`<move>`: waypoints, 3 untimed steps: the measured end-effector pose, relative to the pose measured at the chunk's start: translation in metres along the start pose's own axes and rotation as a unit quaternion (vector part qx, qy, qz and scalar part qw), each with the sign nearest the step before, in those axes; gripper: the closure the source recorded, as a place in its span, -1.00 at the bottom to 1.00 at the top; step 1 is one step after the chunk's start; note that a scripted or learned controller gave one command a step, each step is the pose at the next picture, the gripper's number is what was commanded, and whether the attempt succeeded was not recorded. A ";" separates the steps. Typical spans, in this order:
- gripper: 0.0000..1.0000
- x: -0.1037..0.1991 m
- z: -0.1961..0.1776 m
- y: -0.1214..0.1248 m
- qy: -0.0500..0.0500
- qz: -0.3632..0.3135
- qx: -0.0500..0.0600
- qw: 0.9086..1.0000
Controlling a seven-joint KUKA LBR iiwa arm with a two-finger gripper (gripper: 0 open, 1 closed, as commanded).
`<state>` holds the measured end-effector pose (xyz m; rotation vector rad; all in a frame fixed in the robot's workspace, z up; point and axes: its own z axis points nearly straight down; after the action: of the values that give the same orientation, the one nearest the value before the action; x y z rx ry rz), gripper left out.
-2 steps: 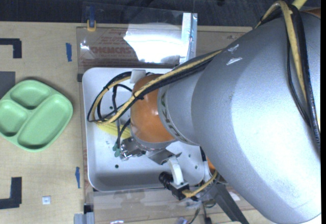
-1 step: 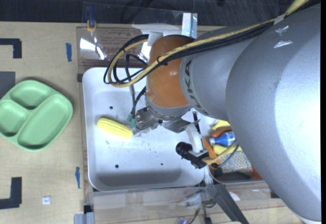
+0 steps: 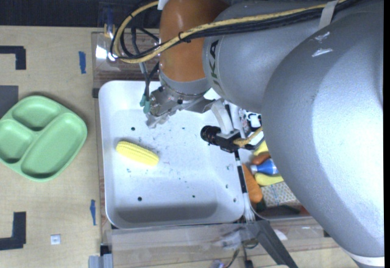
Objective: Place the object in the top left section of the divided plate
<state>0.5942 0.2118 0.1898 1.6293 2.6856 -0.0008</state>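
A yellow corn cob (image 3: 138,153) lies on the floor of the left white bin (image 3: 183,200), towards its left side. The green divided plate (image 3: 40,136) rests on the wooden bench left of the bin, with three sections and nothing in them. My gripper (image 3: 157,109) hangs over the bin's upper part, above and slightly right of the corn, apart from it. Nothing shows between its fingers.
The big grey arm with its orange band (image 3: 183,35) covers the right of the view and most of the right bin. Colourful toys (image 3: 265,169) peek out at that bin's left edge. Black cables and a black fitting (image 3: 213,134) hang near the wrist.
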 end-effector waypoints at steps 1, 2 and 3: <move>1.00 0.049 0.061 -0.089 0.001 -0.510 0.000 0.860; 1.00 0.017 0.012 -0.014 -0.001 -0.616 -0.003 0.788; -1.00 0.017 0.012 -0.014 -0.001 -0.616 -0.003 0.788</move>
<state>0.5737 0.2204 0.1776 -0.3691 3.1146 0.0058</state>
